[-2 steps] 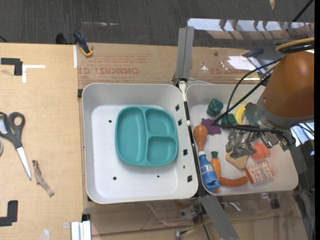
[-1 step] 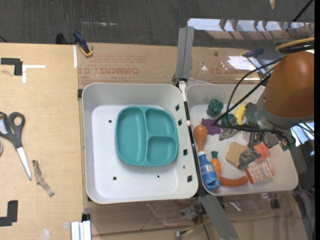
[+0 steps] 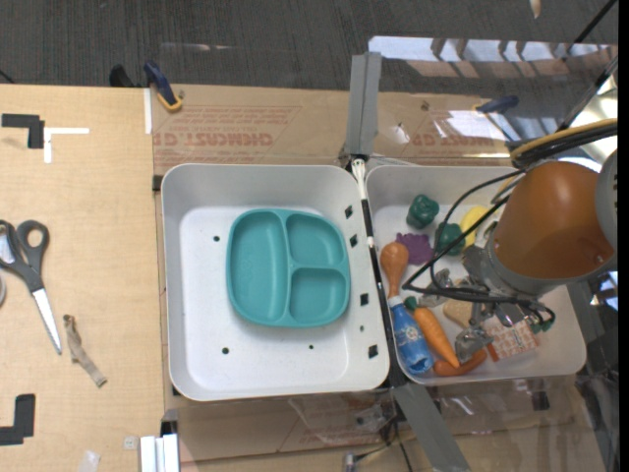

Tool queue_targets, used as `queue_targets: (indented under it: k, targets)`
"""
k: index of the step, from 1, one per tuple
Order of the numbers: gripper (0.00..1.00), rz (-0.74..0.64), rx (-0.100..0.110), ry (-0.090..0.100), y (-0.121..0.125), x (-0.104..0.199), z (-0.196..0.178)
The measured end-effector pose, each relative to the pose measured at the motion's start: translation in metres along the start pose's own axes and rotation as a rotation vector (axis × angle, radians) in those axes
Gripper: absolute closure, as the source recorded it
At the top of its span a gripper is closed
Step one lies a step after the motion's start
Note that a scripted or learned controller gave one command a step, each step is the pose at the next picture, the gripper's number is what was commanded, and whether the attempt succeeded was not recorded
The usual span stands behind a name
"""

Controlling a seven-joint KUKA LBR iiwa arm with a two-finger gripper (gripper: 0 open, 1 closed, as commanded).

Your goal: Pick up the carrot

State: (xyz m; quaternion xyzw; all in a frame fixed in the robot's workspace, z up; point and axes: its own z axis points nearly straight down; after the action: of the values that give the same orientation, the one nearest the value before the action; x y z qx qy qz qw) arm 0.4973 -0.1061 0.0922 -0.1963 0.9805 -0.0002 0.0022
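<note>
carrot (image 3: 435, 335) lying in right bin (image 3: 560, 360) front, just beside blue bottle (image 3: 407, 334), gripper (image 3: 479, 330) low just right of carrot, finger state cannot tell, teal 3-section tray (image 3: 289, 266) in left bin (image 3: 187, 293)

A pale wooden worktop (image 3: 79, 264) fills the left side, with black tape marks (image 3: 25, 131) at its edges. Brown printed cardboard (image 3: 246, 131) lies under the bins. Dark grey carpeted floor (image 3: 197, 18) stretches across the top, with bright light reflecting off a glossy sheet (image 3: 472, 121) at upper right.
</note>
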Motion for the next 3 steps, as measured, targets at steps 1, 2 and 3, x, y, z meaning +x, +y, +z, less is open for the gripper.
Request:
queue_targets:
  k: [1,2,3]
  targets:
    - [0.00,0.196,0.001,-0.002,-0.014,-0.071,-0.001]
    - [0.00,-0.006,0.000,0.000,0.008,-0.015,-0.001]
    - [0.00,-0.094,0.007,-0.011,0.012,0.000,-0.003]
